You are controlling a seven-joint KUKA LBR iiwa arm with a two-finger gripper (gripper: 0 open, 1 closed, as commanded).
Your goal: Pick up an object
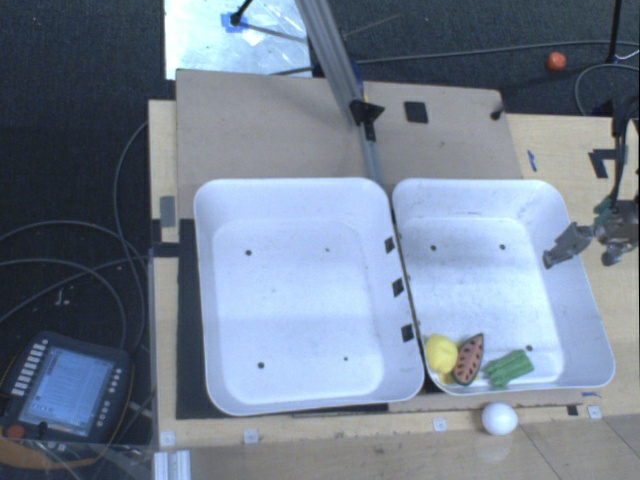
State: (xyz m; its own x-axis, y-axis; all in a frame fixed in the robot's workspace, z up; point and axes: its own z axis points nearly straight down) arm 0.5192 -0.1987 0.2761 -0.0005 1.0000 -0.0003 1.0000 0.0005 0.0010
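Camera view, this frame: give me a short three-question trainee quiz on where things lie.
1. True or false: the yellow toy lies in the left bin.
2. Which item lies outside both bins, on the bench? A) green toy B) white ball C) brown-red toy
3. Fill in: the gripper hangs at the ____ bin's outer rim.

Key: 1 false: it lies in the right bin's near corner. 2 B. 3 right.
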